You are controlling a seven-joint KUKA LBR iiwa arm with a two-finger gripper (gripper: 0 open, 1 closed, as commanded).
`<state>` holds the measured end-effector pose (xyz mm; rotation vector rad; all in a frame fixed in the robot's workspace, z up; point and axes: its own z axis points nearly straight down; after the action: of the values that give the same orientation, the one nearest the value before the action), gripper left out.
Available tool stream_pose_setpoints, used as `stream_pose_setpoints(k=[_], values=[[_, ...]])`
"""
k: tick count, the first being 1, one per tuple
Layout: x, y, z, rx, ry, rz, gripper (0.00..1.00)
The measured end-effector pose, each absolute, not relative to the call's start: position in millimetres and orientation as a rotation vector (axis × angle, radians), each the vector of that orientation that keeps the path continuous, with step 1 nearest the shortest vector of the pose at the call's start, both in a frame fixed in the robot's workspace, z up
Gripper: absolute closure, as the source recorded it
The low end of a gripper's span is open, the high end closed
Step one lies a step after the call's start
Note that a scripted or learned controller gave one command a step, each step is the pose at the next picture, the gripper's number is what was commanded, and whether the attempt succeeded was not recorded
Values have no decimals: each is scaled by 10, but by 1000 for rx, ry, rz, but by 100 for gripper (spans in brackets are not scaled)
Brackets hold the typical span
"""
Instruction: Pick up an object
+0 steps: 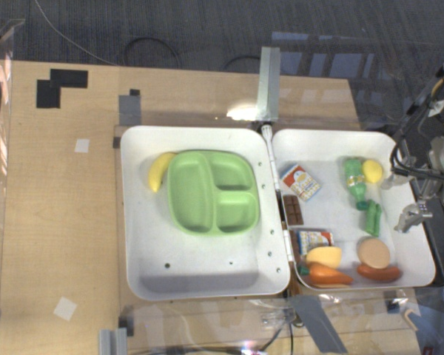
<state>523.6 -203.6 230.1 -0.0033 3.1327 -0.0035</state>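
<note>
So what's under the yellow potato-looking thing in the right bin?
The yellow piece lies over a small red-and-white packet and touches the carrot below it. The packet's lower part is covered, so its full print can't be read.

Two white bins on bench, arm parked at right edge.

Left bin: green divided tray mid-bin, banana touching its left side. Right bin: small carton near left wall, green bottle and lemon at back right, carrot, sausage, round bun along front edge. Gripper over right rim, nothing visibly held.
</note>
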Motion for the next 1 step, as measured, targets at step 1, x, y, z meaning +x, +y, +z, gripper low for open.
stream_pose_setpoints(k=[1], values=[[5411,-2033,1108,-79,3143,5,0]])
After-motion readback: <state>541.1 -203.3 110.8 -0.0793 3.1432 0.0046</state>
